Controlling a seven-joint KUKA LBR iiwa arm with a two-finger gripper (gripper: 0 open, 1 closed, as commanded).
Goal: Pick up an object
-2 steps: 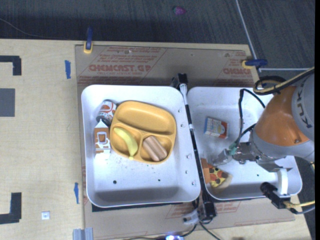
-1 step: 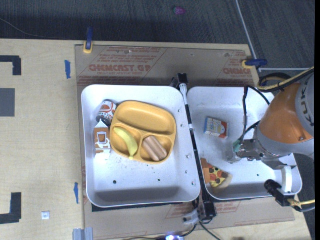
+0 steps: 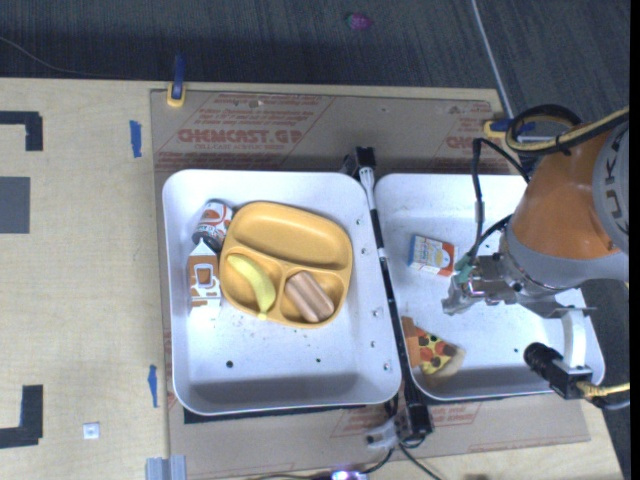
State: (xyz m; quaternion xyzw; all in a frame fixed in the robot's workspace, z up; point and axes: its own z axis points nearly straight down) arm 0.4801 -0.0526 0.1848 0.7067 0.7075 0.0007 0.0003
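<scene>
- Two bins side by side; left bin (image 3: 200, 368), right bin (image 3: 500, 193)
- In left bin: divided plate (image 3: 290, 233) toward the far side, banana (image 3: 255, 283) and hot dog (image 3: 310, 296) in its two near compartments
- Can (image 3: 210, 225) and carton (image 3: 203, 280) just left of the plate
- In right bin: small box (image 3: 430, 255) left of centre, pizza slice (image 3: 432, 353) at near-left corner
- Gripper (image 3: 462, 293) above right bin, right of the small box

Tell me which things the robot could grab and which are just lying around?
Could grab:
small carton
pizza slice
can
yellow tray with banana and hot dog
gripper does the grabbing

Lying around:
blue clamp
black cables
cardboard sheet
</scene>
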